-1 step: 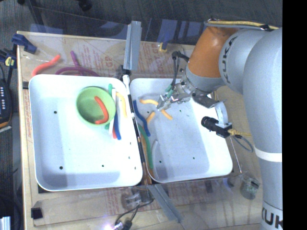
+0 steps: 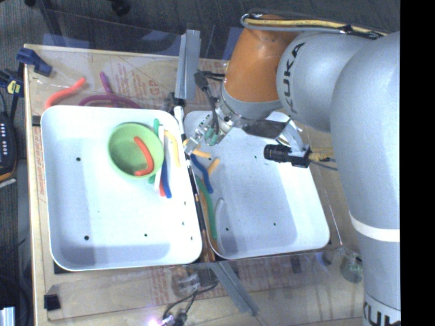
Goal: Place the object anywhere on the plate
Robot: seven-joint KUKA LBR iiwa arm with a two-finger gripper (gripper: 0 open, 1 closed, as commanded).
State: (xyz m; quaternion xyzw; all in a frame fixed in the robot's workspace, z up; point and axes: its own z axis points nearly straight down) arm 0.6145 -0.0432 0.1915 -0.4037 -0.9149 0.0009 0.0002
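While the arm [image 2: 319,66] reaches in from the right, its end effector [image 2: 206,136] hangs over the far left corner of the right bin [image 2: 272,209]; whether it is apart or together cannot be told, as the parts there are small and blurred. A green plate [image 2: 126,151] sits in the left bin [image 2: 102,216], toward its far right side, with a red strip [image 2: 144,156] curved on it. Just right of the plate lie white, yellow, green and blue sticks [image 2: 165,165], near the bin's right wall. Blue, orange and green sticks [image 2: 206,178] lie along the left side of the right bin, just below the end effector. Both bins rest on the tabletop [image 2: 129,73].
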